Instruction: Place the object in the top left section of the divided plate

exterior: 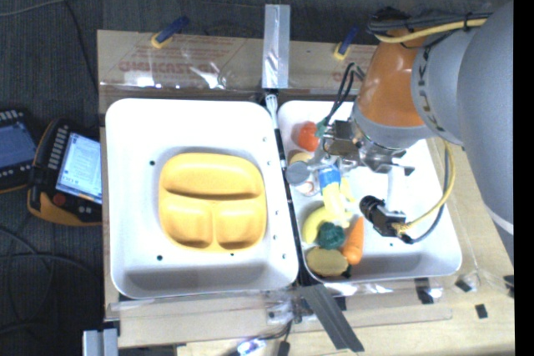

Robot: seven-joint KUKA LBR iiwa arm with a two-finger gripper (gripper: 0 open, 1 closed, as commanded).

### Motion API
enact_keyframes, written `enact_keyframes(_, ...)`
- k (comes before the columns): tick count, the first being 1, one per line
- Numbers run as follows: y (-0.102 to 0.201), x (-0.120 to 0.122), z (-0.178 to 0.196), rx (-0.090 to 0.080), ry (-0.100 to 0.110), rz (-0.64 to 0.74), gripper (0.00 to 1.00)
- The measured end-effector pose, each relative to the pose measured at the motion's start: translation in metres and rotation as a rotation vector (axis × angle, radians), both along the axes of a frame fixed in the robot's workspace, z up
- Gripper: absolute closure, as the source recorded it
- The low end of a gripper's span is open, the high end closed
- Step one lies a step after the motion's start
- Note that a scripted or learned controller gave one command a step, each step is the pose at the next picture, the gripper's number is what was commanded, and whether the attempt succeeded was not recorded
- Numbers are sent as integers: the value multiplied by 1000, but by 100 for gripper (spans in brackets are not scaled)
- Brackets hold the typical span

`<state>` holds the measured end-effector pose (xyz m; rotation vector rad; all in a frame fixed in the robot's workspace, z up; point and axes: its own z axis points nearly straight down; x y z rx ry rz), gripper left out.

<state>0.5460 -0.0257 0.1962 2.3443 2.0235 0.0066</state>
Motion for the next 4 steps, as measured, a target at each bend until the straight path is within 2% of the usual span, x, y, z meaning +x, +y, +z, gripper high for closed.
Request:
enact_keyframes(1,35,8,12,25,-25,-76,100)
enact_keyframes(2,96,10,-2,34,-2,-120,100)
enact_keyframes(3,77,42,24,29,34,-136,100)
enact_keyframes(4,85,-8,-14,31,35,-263,100)
